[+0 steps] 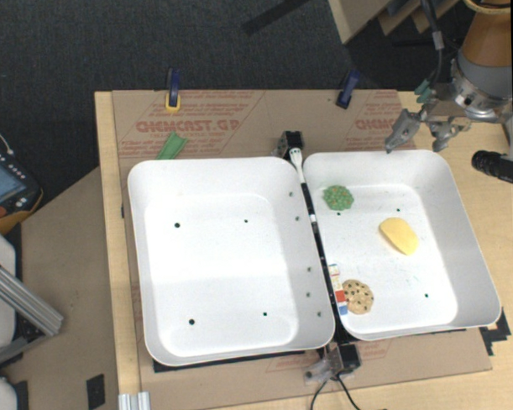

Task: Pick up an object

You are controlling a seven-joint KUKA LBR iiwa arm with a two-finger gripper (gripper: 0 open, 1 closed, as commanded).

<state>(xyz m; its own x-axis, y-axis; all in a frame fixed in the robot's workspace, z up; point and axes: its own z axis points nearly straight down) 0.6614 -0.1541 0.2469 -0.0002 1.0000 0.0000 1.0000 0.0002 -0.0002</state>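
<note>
Nearest to you, at about 6 o'clock in the right shallow white plastic bin (459, 235), lies the round brown cookie with dark chips (357, 296), close to the bin's left wall. Just beside it, at its 9 o'clock, you see a small red, white and blue item (340, 296) against that wall; what it is I cannot tell. Further in, near the middle of the same bin, rests the pale yellow oval object (399, 235), well apart from the cookie. Beyond it, at about 10 o'clock in the bin, sits the round green bumpy object (338, 197). The left shallow white plastic bin (158, 271) stands side by side with the right one on the brown cardboard sheet (237, 116). Farthest from you, at 1 o'clock of the right bin, the metal two-finger gripper (419, 134) hangs over the back rim. Its fingers are spread apart and nothing is between them. It touches none of the objects.
</note>
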